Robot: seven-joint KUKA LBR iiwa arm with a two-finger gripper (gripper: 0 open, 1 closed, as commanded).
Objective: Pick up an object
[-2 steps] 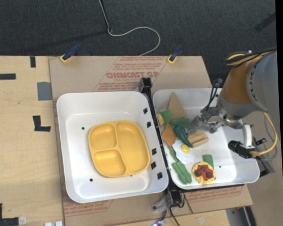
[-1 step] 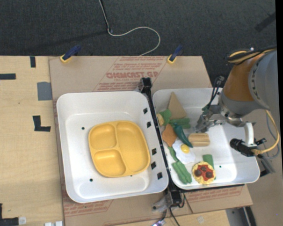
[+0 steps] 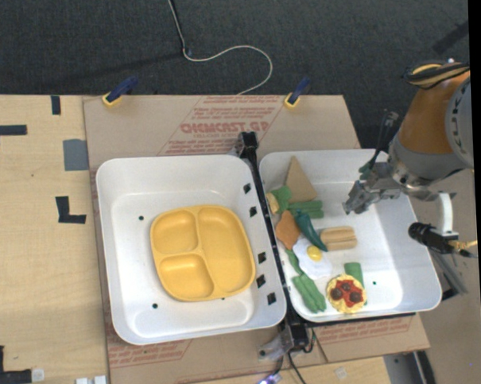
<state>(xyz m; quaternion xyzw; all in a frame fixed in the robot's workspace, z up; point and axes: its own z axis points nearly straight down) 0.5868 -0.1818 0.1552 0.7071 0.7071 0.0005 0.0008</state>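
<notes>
Left bin (image 3: pixel 115 232): one yellow divided plate (image 3: pixel 202 251), lying flat near centre. No toy food on it.

Right bin (image 3: pixel 404 295): toy food crowded along the left side. Tan wedge (image 3: pixel 300 181) at the top; green and orange pieces (image 3: pixel 293 217) below it; beige roll (image 3: pixel 338 239); fried egg (image 3: pixel 313 253); green pod (image 3: pixel 308 292); small pizza (image 3: pixel 346 292) at the bottom.

Claw (image 3: pixel 357 202): low over the right bin's upper right part, apart from the beige roll. How wide it stands cannot be told; nothing seen held.

Progress: judged not yet begun. All items rest in the bins; approach, grasp and lift remain.
</notes>
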